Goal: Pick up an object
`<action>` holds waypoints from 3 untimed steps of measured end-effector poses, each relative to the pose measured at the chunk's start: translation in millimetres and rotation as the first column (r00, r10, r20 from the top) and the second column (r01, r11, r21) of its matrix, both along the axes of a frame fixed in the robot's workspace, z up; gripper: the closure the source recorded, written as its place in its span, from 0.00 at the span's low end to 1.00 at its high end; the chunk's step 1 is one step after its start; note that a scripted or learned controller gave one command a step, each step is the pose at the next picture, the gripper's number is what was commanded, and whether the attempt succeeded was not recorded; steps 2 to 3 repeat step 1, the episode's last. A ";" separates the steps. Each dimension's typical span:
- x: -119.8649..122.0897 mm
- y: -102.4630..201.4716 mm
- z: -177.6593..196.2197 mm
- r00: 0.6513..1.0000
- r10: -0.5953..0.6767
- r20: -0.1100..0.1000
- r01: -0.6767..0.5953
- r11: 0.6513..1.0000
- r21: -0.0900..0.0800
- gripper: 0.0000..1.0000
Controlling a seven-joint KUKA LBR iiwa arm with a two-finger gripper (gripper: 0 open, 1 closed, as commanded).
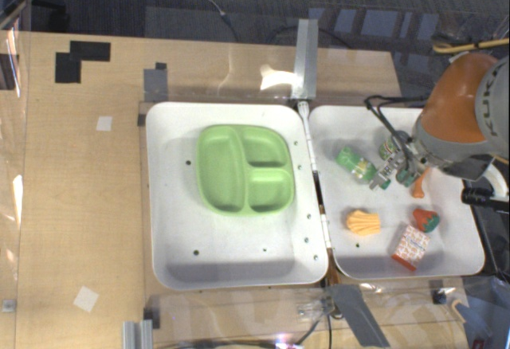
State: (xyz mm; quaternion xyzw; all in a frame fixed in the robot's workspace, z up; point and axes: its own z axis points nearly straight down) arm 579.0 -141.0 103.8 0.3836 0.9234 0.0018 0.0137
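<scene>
Reaching in from the right over the right bin (470, 260), arm (462, 112) angled down, gripper (390, 172) just beside green bottle (355, 163); finger state unclear.

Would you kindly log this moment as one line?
gripper: low in right bin, beside green bottle | grasp: unconfirmed | left bin: green divided plate

grey arm (496, 112), orange band (454, 104), black cable (382, 112).
</scene>
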 end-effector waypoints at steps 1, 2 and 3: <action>12.1 97.8 86.7 0.998 0.057 -0.010 -0.057 0.998 0.009 1.00; 12.1 97.8 86.7 0.998 0.057 -0.010 -0.057 0.998 0.009 1.00; 12.1 97.8 86.7 0.998 0.057 -0.010 -0.057 0.998 0.009 1.00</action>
